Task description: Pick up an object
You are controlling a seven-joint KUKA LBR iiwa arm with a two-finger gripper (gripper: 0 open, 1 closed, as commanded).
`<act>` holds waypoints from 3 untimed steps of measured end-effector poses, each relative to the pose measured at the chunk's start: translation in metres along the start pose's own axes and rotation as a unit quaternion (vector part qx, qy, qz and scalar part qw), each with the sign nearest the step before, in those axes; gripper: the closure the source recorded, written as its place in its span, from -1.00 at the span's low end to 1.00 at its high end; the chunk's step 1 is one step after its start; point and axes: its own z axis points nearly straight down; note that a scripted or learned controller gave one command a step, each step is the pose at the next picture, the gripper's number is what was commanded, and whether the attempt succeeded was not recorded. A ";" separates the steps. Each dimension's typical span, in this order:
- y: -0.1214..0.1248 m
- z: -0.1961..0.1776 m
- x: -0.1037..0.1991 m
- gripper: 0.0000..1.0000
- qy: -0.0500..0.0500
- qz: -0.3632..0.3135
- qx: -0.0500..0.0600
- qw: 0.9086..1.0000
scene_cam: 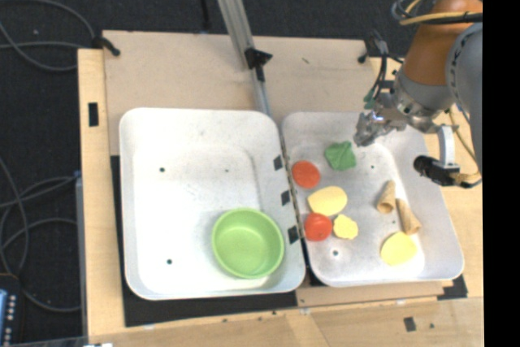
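The right bin [431, 264] holds several small toy foods: a green leafy piece [340, 156], a round red-orange piece [305, 174], a yellow oval [327, 200], a red piece [318, 227], a small yellow piece [345, 227], two tan cone shapes [387, 197] [407, 217] and a yellow disc [399, 249]. My gripper [367, 131] hangs over the bin's back part, just up and right of the green piece. Nothing shows between its fingers.
The left bin [162, 134] holds a green bowl [247, 243] near its front right corner. A slanted metal pole [231, 8] rises behind the bins. The arm [435, 53] reaches in over the right bin's far right corner. Cables lie on the dark floor at left.
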 end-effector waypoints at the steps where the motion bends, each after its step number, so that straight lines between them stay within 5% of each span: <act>1: 0.010 -0.055 0.006 1.00 0.000 -0.004 -0.001 1.000; 2: 0.012 -0.078 0.005 1.00 0.000 -0.004 0.001 1.000; 3: 0.016 -0.072 0.060 1.00 0.000 -0.005 0.003 1.000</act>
